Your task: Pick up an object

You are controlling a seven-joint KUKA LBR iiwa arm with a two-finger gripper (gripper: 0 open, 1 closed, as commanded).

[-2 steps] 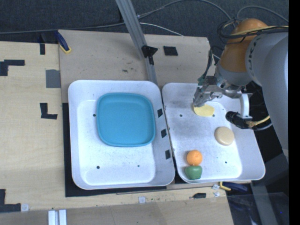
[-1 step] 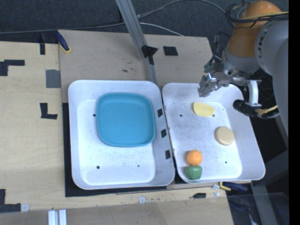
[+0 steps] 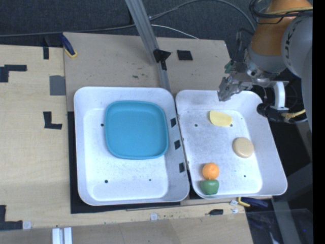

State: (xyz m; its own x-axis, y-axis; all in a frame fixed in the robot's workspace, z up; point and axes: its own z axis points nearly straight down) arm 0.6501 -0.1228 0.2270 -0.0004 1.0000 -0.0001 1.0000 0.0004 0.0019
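bench: light plywood [image 3: 30, 136] | floor: dark carpet [image 3: 61, 6] | pole: grey, slanted [image 3: 144, 27]

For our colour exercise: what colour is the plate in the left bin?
Light blue; the plate shows plainly in the camera view.

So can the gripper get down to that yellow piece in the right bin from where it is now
Probably yes. The gripper hangs over the right bin's far edge, close to the yellow piece, which lies alone on the bin floor with nothing over it or touching it.
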